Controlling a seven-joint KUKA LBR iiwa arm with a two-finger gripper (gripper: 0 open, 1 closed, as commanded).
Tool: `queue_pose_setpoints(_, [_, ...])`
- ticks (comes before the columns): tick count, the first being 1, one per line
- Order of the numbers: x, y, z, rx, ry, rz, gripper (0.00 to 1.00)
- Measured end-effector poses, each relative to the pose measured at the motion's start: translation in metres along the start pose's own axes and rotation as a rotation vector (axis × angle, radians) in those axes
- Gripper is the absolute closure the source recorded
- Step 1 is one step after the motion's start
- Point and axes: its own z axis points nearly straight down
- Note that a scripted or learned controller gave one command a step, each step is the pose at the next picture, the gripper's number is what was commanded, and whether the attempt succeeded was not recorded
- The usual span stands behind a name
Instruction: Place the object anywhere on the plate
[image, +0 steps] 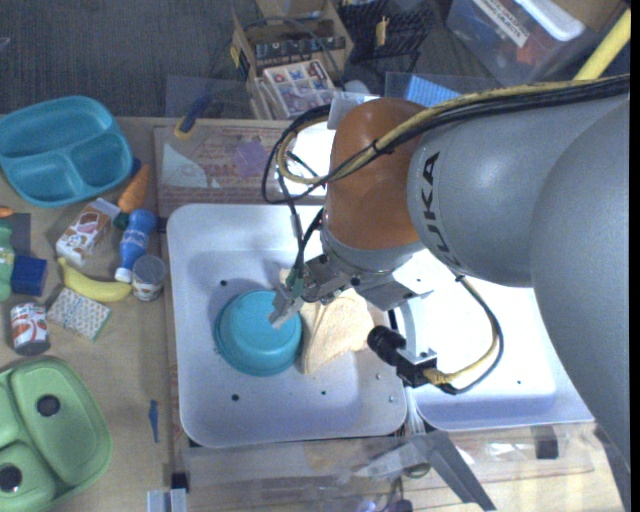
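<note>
The left bin (200, 400) holds a blue bowl (258, 335) and a pale yellow cloth (335, 330) just beside it. The gripper (287, 305) hangs at the bowl's right rim; whether its fingers are parted cannot be told.

The wooden table (150, 370) carries two shallow white bins side by side, the left bin (200, 400) and the right bin (520, 400). Left of them lie a blue divided tray (60, 150), a banana (95, 285), a blue bottle (135, 240), a small can (148, 275) and a green tray (50, 430).
</note>
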Motion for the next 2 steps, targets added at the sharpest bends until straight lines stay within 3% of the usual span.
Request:
queue_pose_setpoints(1, [-0.001, 0.001, -0.010, -0.003, -0.001, 0.001, 1.00])
queue_pose_setpoints(2, [-0.070, 0.001, -0.011, -0.005, -0.003, 0.079, 1.00])
